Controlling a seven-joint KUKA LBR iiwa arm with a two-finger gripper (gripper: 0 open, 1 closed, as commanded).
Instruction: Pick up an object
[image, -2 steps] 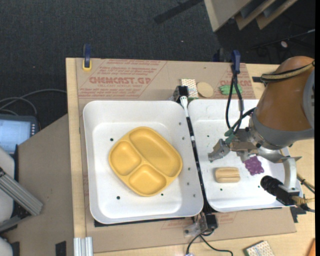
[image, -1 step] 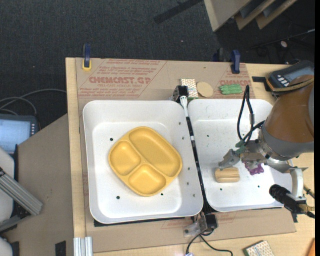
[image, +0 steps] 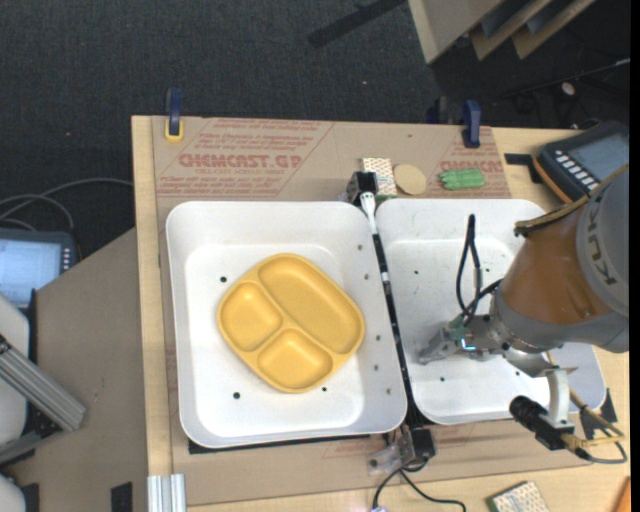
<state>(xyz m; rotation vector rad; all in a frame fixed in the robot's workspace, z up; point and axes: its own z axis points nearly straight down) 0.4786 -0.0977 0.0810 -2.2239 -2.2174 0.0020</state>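
low over the floor of the right bin (image: 440, 395), close to the seam where the two bins meet, the gripper (image: 437, 347) points toward the left bin (image: 190, 400) from the end of the grey arm (image: 560, 290). whether it is spread or pressed together i cannot tell; it reads as a small grey shape against white plastic, and nothing shows between its tips. the arm comes in from the far side of the right bin, orange band over the wrist, a black cable looping above it, likely so the wrist can tilt down into the shallow well.

across the seam from the right bin, well apart from the gripper, lies the yellow tray (image: 290, 322), flat in the middle of the left bin, its three compartments facing up. it looks like the only thing to pick, so the tool seems to be working on bare floor.

beyond the right bin's back rim, on the cardboard sheet (image: 250, 160), rest a tan disc (image: 409, 179) and a green block (image: 462, 180), outside both bins and probably not meant for picking.
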